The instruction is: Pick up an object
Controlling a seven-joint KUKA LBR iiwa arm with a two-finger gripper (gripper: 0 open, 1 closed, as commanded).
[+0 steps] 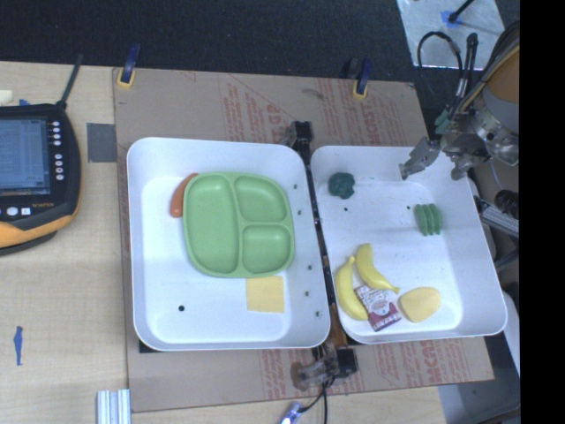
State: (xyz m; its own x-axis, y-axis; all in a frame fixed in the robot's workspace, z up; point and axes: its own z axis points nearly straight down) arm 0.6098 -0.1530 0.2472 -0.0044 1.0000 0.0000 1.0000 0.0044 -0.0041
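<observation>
cardboard [265, 104] underlies both white bins [146, 237]; gripper [435, 159] spread, holding nothing, over right bin's rim.

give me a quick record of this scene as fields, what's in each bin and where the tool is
left bin: green divided plate, orange item tucked at the plate's left edge, yellow square slice
right bin: dark green lump, green ridged piece, two bananas, small red and white packet, yellow rounded piece
tool: over the right bin's far right corner, nothing seen between its fingers
bench left side: handheld controller with screen
</observation>
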